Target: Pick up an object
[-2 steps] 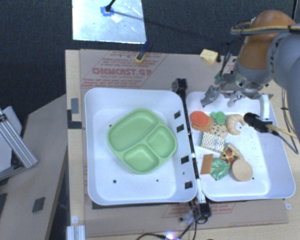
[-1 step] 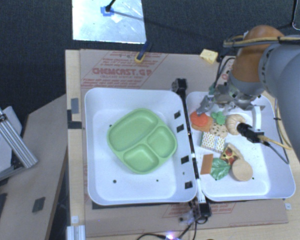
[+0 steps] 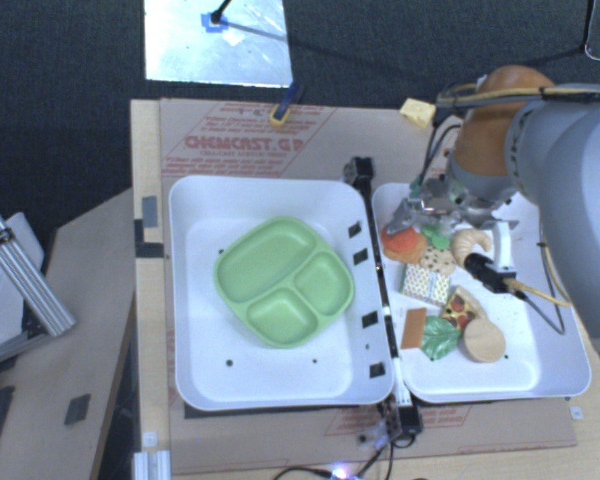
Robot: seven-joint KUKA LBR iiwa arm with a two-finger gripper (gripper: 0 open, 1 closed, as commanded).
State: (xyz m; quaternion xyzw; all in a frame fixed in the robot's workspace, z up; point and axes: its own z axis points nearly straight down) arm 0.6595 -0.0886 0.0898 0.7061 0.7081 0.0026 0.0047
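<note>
Clutter crowds the right bin [image 3: 555, 373]: nearest you, a tan disc [image 3: 484, 342] at 5 o'clock with a green leaf piece [image 3: 440, 337] touching it, then a checkered cracker [image 3: 427, 282] near the middle. Farther back, at 11 o'clock, the gripper [image 3: 432, 213] sits low over an orange-red piece [image 3: 404, 245] (likely your target, though nothing shows it held). How the claw stands you cannot tell; the wrist hides it. Come down straight on that piece, clear of the croissant [image 3: 472, 240] just beside it. The left bin [image 3: 195, 368] bears a green divided plate [image 3: 283, 282].
</note>
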